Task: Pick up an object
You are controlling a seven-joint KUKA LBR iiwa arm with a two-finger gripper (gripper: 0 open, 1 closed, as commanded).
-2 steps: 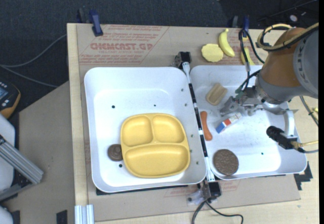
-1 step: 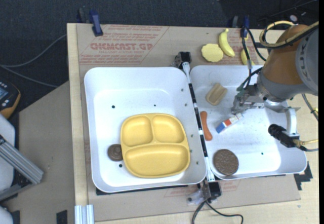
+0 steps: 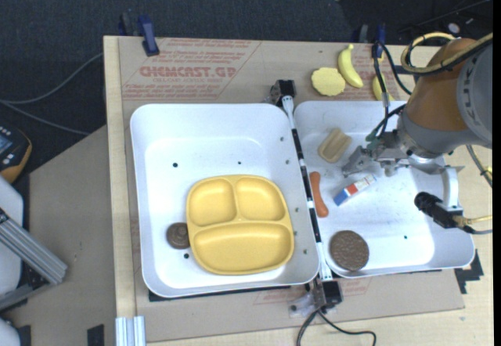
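In the right bin [image 3: 407, 246] several small objects lie apart. A tan block [image 3: 333, 145] sits near the back left, and an orange-red stick [image 3: 318, 193] runs along the left wall. A small blue, white and red tube [image 3: 352, 189] lies near the middle, and a brown round disc [image 3: 348, 249] rests by the front edge. My gripper [image 3: 365, 164] hangs low over the bin, just behind and above the tube and to the right of the tan block. Nothing is visibly held in it.
The left bin [image 3: 156, 149] holds a yellow divided plate [image 3: 238, 223] with a small brown disc [image 3: 178, 236] at its left side. A banana [image 3: 350, 67] and a yellow lump [image 3: 328, 81] lie on the bench behind the right bin. A black part [image 3: 435, 210] of the arm overhangs the bin's right side.
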